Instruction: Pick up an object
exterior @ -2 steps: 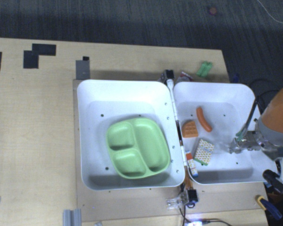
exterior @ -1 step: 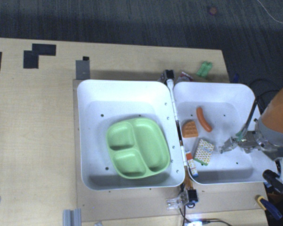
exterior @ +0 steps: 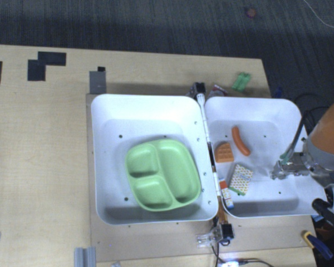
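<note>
Camera view looks down on a pale wooden worktop [exterior: 39, 166] carrying two shallow white bins side by side. Filling most of the left bin [exterior: 108, 121] is a light green divided plate [exterior: 162, 174] with three compartments, lying flat and turned at a slight angle.

Four small things lie in the right bin [exterior: 278, 113]. An orange sausage-shaped piece [exterior: 240, 140] sits near the middle of the bin floor, running diagonally. Just beside it, toward the dividing wall, rests an orange-brown wedge-shaped piece [exterior: 224, 152]. Below these lies a small packet [exterior: 240, 179] with a dotted pattern and a green edge; any print on it is too small to read. At the bin's near-left corner is a small red, white and blue item [exterior: 225, 194], its markings also unreadable.

From the right edge the arm reaches in, and its tool [exterior: 284, 168] sits low over the right side of the right bin, well apart from the four pieces; whether its fingers are open or closed cannot be told. Nothing is visibly held.

A small green object [exterior: 241, 82] lies on the worktop behind the bins.
</note>
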